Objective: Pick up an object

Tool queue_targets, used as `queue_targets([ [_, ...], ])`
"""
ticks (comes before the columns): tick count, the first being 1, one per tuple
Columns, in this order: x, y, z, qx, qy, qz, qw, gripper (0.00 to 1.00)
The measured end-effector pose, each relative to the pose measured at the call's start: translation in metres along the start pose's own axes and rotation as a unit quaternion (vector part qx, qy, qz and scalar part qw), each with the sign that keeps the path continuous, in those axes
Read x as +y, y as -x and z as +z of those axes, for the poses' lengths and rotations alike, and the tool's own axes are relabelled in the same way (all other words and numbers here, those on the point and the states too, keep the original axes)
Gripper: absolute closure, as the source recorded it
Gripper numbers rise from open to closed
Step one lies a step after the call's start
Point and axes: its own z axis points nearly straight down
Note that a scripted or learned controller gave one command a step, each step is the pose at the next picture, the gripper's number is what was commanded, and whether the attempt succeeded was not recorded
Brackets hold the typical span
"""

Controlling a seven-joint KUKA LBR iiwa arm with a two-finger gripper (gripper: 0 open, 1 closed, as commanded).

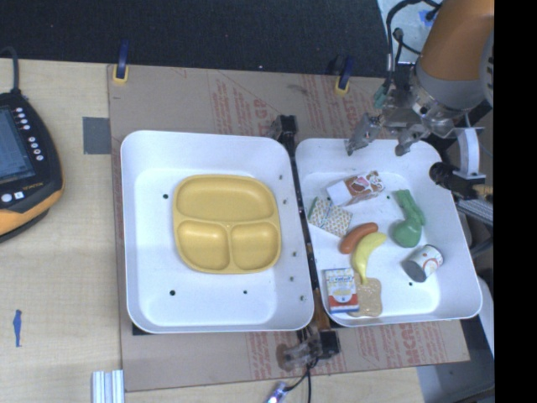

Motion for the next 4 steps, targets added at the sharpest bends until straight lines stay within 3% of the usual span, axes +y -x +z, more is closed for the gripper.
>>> queue_targets([
  [1, -0.029, 0.010, 0.120, 0.000, -0.002, 0.000, 1.0000, 0.00],
  [2, 0.018, 0.051, 0.142, -0.002, 0.012, 0.000, 0.9999, 0.00],
  [3, 0.020, 0.048, 0.129, 0.001, 0.012, -0.002, 0.9999, 1.00],
  [4, 0.020, 0.048, 0.128, 0.001, 0.013, -0.002, 0.9999, 0.00],
])
